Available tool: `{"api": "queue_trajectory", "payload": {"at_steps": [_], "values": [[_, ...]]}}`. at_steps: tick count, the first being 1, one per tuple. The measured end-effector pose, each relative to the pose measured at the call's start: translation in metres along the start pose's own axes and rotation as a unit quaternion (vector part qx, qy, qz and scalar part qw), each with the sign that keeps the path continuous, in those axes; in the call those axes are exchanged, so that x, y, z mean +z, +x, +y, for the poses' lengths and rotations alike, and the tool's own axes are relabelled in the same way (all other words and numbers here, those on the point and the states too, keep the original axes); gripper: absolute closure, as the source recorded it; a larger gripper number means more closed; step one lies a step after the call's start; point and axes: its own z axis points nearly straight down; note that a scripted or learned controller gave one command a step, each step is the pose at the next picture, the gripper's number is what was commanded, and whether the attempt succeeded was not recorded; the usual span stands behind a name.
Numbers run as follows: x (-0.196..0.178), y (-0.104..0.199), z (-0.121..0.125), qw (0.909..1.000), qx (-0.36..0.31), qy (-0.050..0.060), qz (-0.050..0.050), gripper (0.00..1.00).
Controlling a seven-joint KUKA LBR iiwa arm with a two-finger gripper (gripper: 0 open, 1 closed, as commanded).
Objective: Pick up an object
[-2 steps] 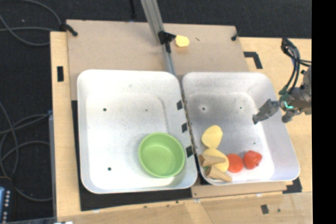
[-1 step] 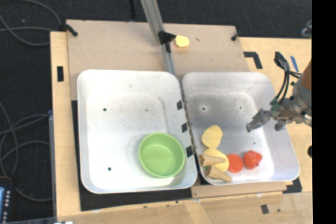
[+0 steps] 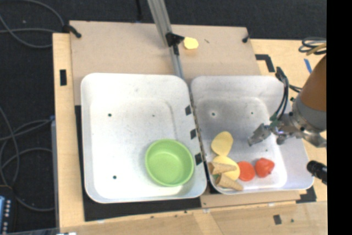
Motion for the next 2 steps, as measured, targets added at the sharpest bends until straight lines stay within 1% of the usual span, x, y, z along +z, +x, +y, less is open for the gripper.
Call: {"api": "queue_trajectory", "payload": {"at_steps": [1,2], "values": [[0.044,-0.006,0.002,1.0000,0.000,-0.001,0.000,0.00],[0.030,-0.006,0.004,1.0000,0.002,-0.005,0.000,1.00]]}}
